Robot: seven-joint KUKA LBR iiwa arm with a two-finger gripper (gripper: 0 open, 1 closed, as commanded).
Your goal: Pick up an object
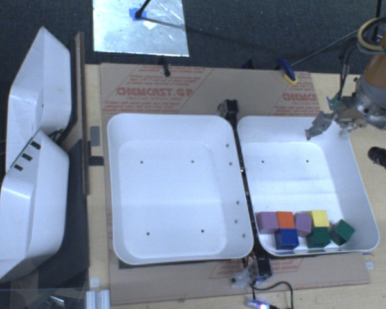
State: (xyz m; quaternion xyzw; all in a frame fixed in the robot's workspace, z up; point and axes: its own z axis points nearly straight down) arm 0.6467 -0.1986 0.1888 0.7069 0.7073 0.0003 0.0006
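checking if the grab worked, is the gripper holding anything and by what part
Nothing is held. The gripper sits over the right bin's far edge with nothing between its fingers, and the blocks all lie at the bin's near edge.

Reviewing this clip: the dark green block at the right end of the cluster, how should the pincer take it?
Probably from straight above, closing on the dark green block across its near-left and far-right faces. It sits turned at an angle, its right side open toward the bin wall; another green block crowds its left.
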